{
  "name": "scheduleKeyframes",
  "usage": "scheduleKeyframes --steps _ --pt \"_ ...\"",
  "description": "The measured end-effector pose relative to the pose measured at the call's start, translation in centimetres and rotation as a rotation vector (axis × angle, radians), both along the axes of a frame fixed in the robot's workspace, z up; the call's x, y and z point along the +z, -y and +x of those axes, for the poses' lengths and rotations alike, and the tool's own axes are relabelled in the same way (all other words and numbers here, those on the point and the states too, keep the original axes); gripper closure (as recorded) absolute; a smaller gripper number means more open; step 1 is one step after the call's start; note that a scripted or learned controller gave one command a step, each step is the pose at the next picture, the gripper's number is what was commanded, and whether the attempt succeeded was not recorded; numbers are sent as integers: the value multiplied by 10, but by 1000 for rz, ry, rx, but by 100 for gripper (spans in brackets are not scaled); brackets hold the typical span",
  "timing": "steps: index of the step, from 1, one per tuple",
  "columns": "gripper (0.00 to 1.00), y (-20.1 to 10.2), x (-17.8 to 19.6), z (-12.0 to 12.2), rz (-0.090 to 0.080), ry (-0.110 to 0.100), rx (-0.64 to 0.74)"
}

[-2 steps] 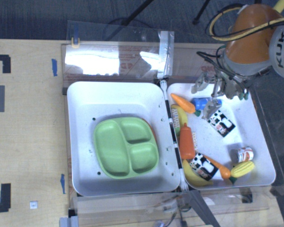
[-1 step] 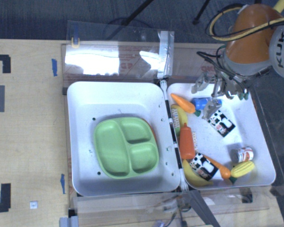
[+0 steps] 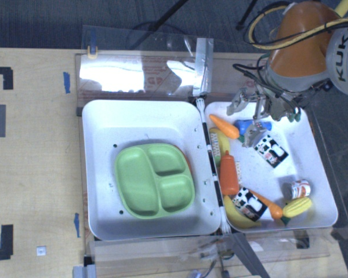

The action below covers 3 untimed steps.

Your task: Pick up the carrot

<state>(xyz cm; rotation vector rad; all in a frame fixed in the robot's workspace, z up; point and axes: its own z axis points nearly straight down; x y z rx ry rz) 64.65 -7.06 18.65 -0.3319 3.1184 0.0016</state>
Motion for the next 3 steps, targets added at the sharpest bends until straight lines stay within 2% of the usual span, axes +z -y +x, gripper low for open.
scheduleKeyframes --steps 1,2,3 --pt "100 0 12 2 3 9 -5" --pt "100 63 44 -9 -1 4 -25" --pt "0 63 44 -9 -1 4 -25"
